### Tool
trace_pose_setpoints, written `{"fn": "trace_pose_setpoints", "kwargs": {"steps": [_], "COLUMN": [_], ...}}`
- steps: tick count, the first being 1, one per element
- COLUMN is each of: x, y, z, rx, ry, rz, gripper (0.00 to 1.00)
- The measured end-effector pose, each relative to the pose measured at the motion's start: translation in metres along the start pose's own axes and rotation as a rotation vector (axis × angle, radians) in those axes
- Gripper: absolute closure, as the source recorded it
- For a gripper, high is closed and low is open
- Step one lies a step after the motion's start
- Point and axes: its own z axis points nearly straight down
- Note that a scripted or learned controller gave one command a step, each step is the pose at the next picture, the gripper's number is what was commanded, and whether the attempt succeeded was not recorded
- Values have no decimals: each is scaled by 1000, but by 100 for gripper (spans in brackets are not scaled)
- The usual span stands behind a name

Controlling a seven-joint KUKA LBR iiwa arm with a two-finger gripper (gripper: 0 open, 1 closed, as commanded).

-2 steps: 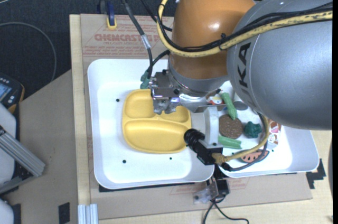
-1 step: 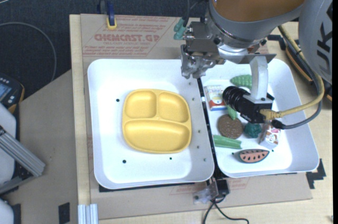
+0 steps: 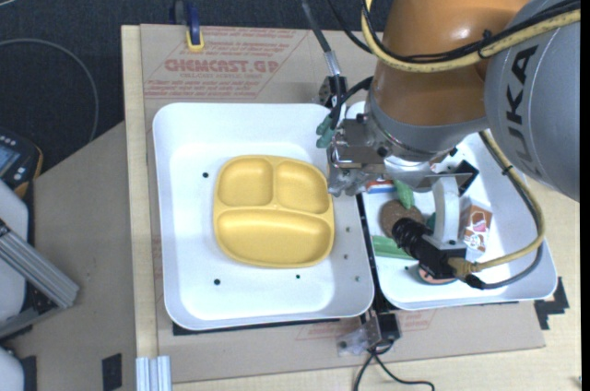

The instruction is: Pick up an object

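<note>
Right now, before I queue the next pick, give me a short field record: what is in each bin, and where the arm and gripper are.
left bin: one yellow divided plate, lying flat near the middle
right bin: small clutter, partly hidden by the arm, including a green item and a brown packet
arm: above the right bin
gripper: low, at the wall between the bins, beside the plate's right edge
held object: cannot tell
</note>
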Motion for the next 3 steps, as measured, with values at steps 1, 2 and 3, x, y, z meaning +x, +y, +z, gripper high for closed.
{"fn": "trace_pose_setpoints", "kwargs": {"steps": [1,2,3], "x": [3,3,3], "y": [2,2,2], "z": [-6,-16,-26], "rx": [-11,-14,-16], "ry": [4,4,4], "rz": [-5,-5,-6], "gripper": [0,100,100]}}
